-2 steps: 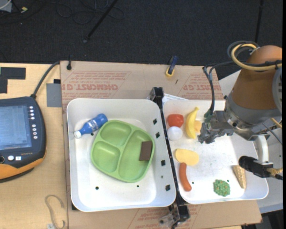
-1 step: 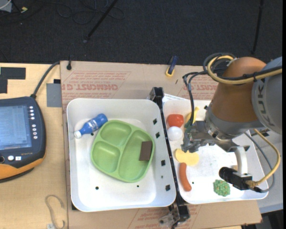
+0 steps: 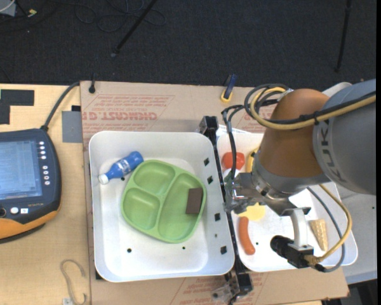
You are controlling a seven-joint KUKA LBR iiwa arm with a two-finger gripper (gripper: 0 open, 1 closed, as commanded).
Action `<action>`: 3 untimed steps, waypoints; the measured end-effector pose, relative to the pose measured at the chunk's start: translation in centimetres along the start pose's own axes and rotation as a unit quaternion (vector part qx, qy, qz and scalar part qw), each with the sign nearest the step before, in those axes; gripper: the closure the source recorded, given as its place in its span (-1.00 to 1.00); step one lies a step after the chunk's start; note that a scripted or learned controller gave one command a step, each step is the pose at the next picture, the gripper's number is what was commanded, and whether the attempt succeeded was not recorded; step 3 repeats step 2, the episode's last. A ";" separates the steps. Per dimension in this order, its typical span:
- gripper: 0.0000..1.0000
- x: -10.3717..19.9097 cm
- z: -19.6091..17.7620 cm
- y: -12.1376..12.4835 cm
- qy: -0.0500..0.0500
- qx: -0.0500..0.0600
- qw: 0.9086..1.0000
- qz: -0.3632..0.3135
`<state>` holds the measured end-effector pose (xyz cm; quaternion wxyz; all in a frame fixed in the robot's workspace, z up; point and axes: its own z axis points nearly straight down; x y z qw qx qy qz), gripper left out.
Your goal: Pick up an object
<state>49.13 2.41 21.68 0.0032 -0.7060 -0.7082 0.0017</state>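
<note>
Evenly and brightly lit from overhead. Mild glare on the white floor of the left bin point(image 3: 111, 246); soft, short shadows just beside the green plate point(image 3: 153, 202) inside it. Dark and underexposed beyond that bin's far edge, floor detail nearly lost. Moderately sharp overall, slightly grainy. No obvious motion blur. Edges straight, little distortion.
</note>
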 end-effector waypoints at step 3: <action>1.00 2.7 0.1 -1.0 -0.001 0.000 1.000 0.001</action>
